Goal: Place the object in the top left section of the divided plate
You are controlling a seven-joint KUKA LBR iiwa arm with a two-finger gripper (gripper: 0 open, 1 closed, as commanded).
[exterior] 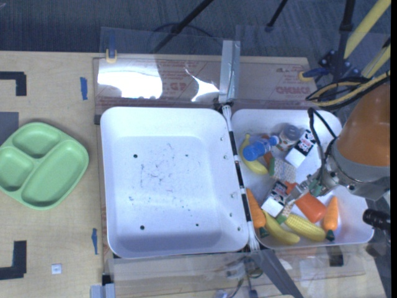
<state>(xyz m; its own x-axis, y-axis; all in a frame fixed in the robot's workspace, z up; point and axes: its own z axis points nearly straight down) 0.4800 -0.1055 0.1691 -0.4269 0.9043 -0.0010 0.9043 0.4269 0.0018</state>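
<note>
Evidently the picking step is in hand, nothing yet lifted. Largest, the shallow white plastic left bin (167, 179) lies scuffed and bare; the matching right bin (353, 236) holds a jumble of glossy toy food. Well apart at far left sits the smooth green divided plate (43, 164), its top left section (38, 138) unfilled. The grey gripper (317, 185) hangs over the pile, just beside an orange block (310, 207); whether it is spread or closed I cannot tell. Next, it needs a firm hold on one piece, perhaps the ridged yellow corn cob (304, 227) or tapered orange carrot (332, 213).
</note>
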